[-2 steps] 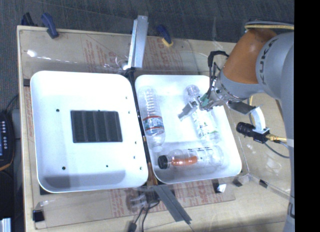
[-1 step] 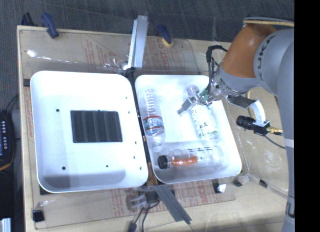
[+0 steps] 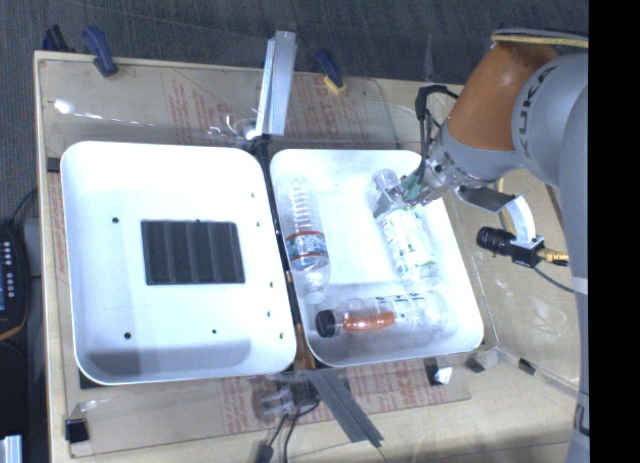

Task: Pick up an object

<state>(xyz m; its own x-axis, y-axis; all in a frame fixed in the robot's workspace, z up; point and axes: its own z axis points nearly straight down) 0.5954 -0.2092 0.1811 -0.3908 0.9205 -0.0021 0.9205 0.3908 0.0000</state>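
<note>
Three clear plastic bottles lie in the right bin (image 3: 340, 166). One with a red and blue label (image 3: 306, 234) lies along the bin's left side. A second with a white label (image 3: 405, 233) lies along the right side, its cap end toward the back. A third with a black cap and orange contents (image 3: 380, 316) lies across the front. My gripper (image 3: 418, 186) is down at the back right of this bin, right at the cap end of the white-label bottle. The wrist hides how it meets the bottle.
The left bin (image 3: 100, 201) holds a dark ribbed rectangular panel (image 3: 193, 251) on its floor. A metal bar (image 3: 276, 81) stands up behind the gap between the bins. Blue clamps (image 3: 98, 49) grip the bench's back edge.
</note>
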